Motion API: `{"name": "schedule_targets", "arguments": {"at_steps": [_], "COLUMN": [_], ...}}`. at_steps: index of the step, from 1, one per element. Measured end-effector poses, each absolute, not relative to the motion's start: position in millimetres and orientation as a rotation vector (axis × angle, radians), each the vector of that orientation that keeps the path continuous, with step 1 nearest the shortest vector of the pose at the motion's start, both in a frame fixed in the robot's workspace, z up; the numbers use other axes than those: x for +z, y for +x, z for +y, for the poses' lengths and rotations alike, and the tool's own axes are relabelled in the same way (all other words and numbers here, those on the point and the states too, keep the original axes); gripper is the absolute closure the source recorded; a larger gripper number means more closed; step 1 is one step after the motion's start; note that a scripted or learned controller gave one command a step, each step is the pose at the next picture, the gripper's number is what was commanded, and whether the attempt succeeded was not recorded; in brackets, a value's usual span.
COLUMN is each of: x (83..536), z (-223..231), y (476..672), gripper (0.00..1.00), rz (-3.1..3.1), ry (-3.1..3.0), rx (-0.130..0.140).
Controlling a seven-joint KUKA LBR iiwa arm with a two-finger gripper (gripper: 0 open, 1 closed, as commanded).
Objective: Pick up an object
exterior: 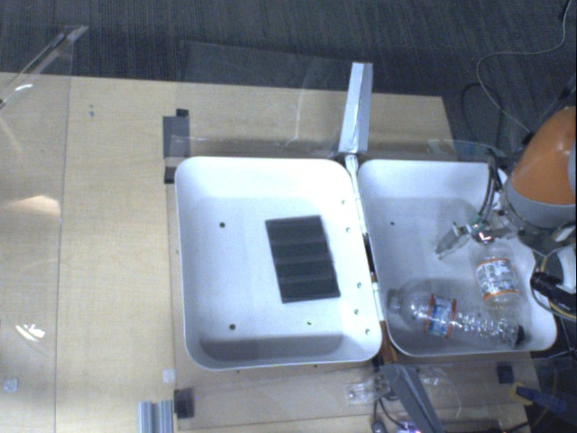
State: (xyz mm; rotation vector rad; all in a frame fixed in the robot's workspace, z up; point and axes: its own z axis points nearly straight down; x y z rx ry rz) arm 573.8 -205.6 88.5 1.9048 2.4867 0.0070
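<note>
My gripper (462, 237) hangs over the middle of the right bin (406, 197), below the arm's orange band (550, 165). A small clear bottle with an orange and white label (496, 280) stands just right of and below the gripper, apart from it. A larger clear plastic bottle (451, 314) lies on its side along the bin's front wall, its label red and blue. A black ribbed rectangular pad (302, 258) lies flat in the middle of the left bin (207, 197). I see nothing in the gripper.
A metal post (356, 106) stands behind the wall where the bins meet. Cables (514, 70) trail at the back right. A clear panel (36, 206) covers the bench on the left. Clamps and hardware (397, 395) sit at the front edge.
</note>
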Motion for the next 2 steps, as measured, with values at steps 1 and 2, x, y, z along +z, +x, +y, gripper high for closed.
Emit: {"name": "schedule_targets", "arguments": {"at_steps": [1, 2], "x": [89.0, 88.4], "z": [-205.2, -204.4], "y": [559.4, 592.9], "gripper": [0.0, 0.0], "rz": [2.508, 2.543], "ry": [1.872, 1.826], "rx": [0.009, 0.008]}}
